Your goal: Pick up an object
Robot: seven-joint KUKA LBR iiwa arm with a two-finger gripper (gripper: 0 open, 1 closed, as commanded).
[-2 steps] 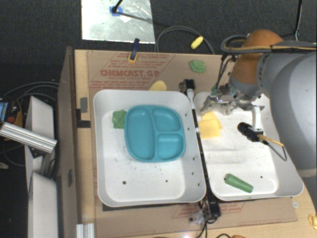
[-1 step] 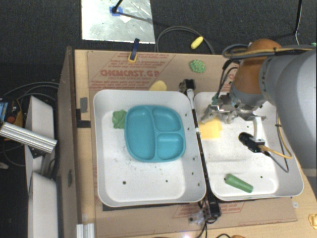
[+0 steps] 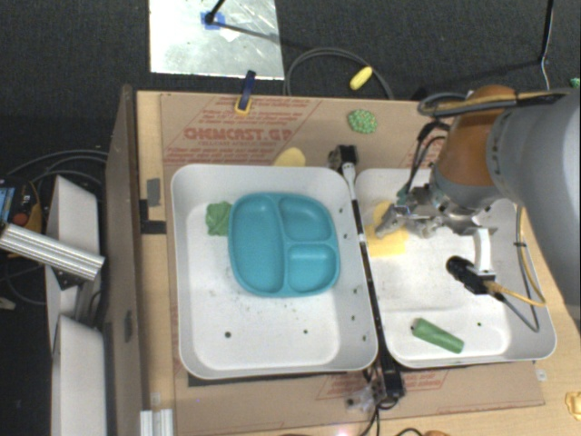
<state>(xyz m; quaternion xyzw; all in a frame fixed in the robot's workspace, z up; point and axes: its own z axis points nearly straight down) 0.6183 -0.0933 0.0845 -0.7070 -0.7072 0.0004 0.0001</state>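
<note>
Where the grey arm (image 3: pixel 531 166) with its orange band reaches in from the right of the frame, its pincer (image 3: pixel 406 214) sits low over the upper left corner of the right bin (image 3: pixel 536 339). Directly beside it, on its lower left, lies a yellow lump (image 3: pixel 388 243) on the bin floor, close to the wall that divides the two bins. The pincer's tip overlaps the lump's upper edge from this angle, and whether they touch cannot be told. Whether the pincer is wide or narrow also cannot be told, because its metal parts blur together.

Lower in the same bin, near the front wall and well apart from the pincer, a short green stick (image 3: pixel 438 334) lies on its side at a slant.

At the centre of the frame is the left bin (image 3: pixel 263 339). It holds a blue plate (image 3: pixel 283 243) with three compartments, lying flat. A small green leafy piece (image 3: pixel 218 217) touches the plate's left edge.

Both bins rest on a brown counter (image 3: pixel 129 271) covered with cardboard that bears red lettering. On that cardboard, just above the left bin's upper rim, is a second yellow piece (image 3: pixel 290 158). Further up and to the right is a round green dotted thing (image 3: pixel 363 121).
</note>
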